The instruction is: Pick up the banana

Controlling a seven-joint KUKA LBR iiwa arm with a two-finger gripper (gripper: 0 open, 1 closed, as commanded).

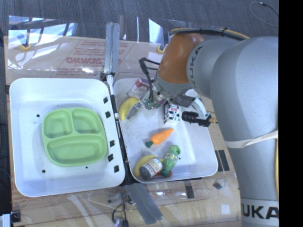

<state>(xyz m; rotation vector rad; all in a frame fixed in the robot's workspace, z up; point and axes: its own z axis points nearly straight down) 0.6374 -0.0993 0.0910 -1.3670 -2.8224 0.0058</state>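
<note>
Camera view, looking down at a slant: two white bins sit side by side. The left bin (23, 126) holds a green divided plate (74, 136). The right bin (201, 148) holds the clutter: the banana (126, 108) lies at its upper left, close against the wall that divides the bins, curving from upper right down to lower left. Lower down are a toy carrot (160, 136), a green bottle (171, 156), a small jar (151, 168) and a yellow rounded piece (141, 162) tucked behind the jar.

The arm comes in from the right, its orange band above the wrist, and the gripper (140, 107) hangs low over the upper part of the right bin, just beside the banana's right end. One finger (135, 109) appears to touch or overlap the fruit. The tool is small and partly masked by the wrist, so whether the jaws are spread or pressed together cannot be told, and nothing shows the banana held.

The step in hand looks like the approach and close on the banana. To do it well, the jaws should straddle the fruit across its narrow width near the middle of the curve, not at the tapering tip where it would squirt out. The bin wall on the left leaves little room, so the finger on that side needs to go down between wall and peel without catching the rim. Close gently, then lift straight up.
</note>
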